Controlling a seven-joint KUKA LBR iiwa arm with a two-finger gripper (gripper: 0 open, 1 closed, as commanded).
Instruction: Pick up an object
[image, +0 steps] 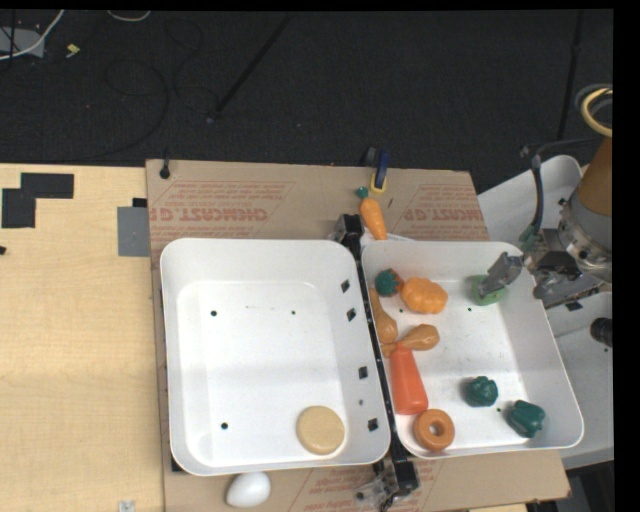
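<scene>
I see the arm (598, 190) reaching in over the right edge of the right bin (548, 352), with the gripper (522, 272) low above that bin's far right corner. One grey finger (503, 266) points toward the bin's middle, and its tip sits right at a small pale green piece (488, 291). I cannot tell whether the fingers are parted or closed, or whether that green piece is gripped or merely lies beside the tip.

The right bin carries the toys. Near its far left corner lie a dark green lump (386, 283) and, just beside it, an orange lump (424, 295). Along the left wall lie a tan, pear-like shape (414, 338) and a red-orange cylinder (406, 380), close together. At the near edge lies an orange ring (434, 429). Toward the near right corner lie two dark green pieces (481, 391), the second (526, 416) nearer the corner.

The left bin (200, 300) holds a pale round disc (320, 429) near its near right corner. An orange carrot-like piece (373, 217) lies on the cardboard (250, 205) just beyond the bins' far edge, and a white egg shape (248, 489) lies past the left bin's near edge.
</scene>
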